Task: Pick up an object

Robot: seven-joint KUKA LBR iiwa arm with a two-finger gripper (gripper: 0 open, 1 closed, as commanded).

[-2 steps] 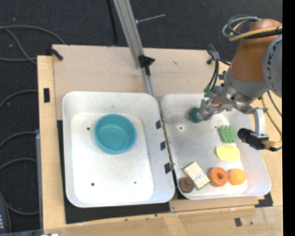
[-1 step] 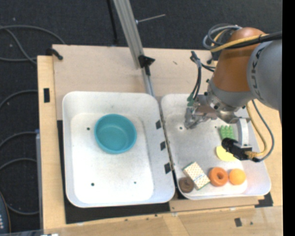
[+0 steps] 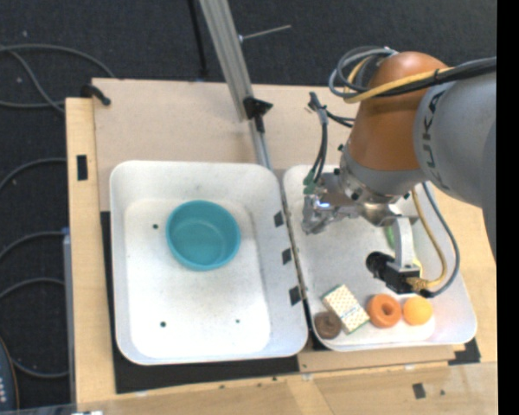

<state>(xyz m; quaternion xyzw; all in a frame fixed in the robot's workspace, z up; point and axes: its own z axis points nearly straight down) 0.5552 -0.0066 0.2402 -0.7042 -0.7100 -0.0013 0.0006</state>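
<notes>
Objects (image 3: 368, 309) in right bin (image 3: 450, 322); "KU" lettering on grey arm (image 3: 450, 137).

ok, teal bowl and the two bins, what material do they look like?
Teal bowl: likely plastic, uniform colour, smooth matte surface with soft sheen. Left bin and right bin: likely moulded plastic, white with rounded corners and shallow lips, faintly speckled. Can't confirm either from look alone.

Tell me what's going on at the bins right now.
The KUKA arm reaches over the right bin with its gripper near the bin's upper left, nothing visibly held. A speckled block, brown piece, orange ring and orange ball lie along the near edge. A teal bowl sits in the left bin.
</notes>
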